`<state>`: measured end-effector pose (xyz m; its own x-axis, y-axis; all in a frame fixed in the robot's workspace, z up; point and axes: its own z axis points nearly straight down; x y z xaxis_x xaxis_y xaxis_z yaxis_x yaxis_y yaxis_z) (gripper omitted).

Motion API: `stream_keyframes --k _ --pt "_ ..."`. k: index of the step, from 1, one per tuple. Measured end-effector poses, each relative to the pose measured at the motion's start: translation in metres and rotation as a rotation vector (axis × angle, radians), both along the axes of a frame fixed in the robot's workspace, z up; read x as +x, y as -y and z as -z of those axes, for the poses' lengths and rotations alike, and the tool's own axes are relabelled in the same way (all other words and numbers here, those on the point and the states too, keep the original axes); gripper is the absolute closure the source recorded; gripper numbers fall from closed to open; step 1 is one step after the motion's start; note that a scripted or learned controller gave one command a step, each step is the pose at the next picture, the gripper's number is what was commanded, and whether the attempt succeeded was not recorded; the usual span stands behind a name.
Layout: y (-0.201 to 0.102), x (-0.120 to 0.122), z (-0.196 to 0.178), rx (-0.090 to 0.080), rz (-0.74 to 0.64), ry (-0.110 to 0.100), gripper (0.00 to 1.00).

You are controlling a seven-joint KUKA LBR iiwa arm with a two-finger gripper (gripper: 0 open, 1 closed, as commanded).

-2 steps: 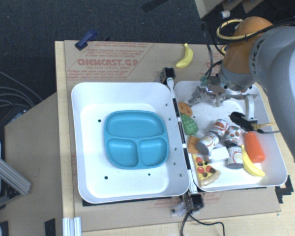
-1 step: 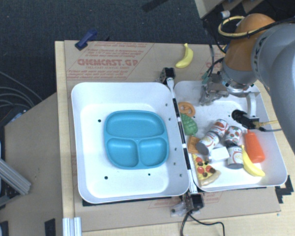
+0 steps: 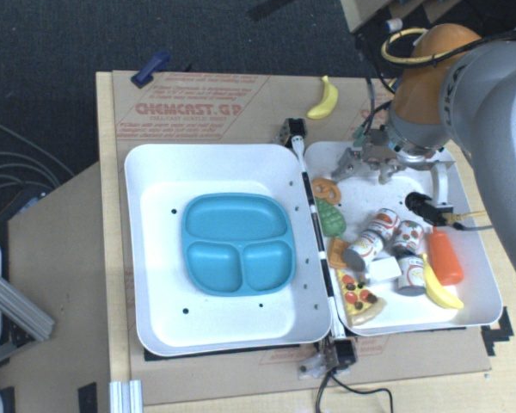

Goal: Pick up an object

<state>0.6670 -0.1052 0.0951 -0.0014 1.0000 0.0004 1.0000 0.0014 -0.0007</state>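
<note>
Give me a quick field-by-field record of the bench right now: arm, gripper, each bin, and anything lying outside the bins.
arm: reaches in from the right, wrist over the right bin's far end
gripper: low over the right bin's far end, nothing seen between its fingers
left bin: holds a blue divided plate
right bin: cluttered; cans, orange bottle, banana, pizza slice toy, green toy
outside bins: second banana on the cardboard behind the bins
</note>
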Motion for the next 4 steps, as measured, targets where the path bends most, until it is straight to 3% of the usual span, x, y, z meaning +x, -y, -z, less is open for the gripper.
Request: stream_keyframes --k 1,2,3,4 --pt "0.0 0.001 -0.01 0.0 0.0 0.002 1.0" --pt "0.0 0.0 -0.01 0.0 0.0 0.002 0.0" --pt "0.014 -0.001 0.01 0.0 0.002 -0.001 0.0" --pt "0.014 0.0 0.0 -0.001 0.002 0.001 1.0"
